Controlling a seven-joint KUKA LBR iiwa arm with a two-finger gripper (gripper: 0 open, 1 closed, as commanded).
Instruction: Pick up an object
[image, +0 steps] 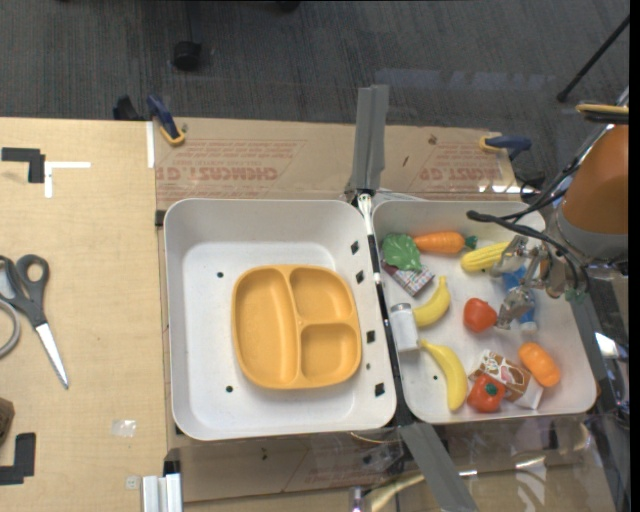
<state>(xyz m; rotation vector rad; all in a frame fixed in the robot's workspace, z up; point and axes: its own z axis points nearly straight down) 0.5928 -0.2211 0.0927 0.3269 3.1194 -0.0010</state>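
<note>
Reaching stage: the pincer (520, 290) hangs low at the right white bin's (580, 395) three o'clock, beside the red plastic tomato (479, 315); grip unreadable; next, descend and close

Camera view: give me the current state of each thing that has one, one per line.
Gripper: low over the right bin's far right, by the tomato; grip unclear.
Yellow divided tray: upright in the left bin, nothing in its compartments.
Scissors: on the bench, blades closed.
Bananas: lying flat in the right bin.
</note>
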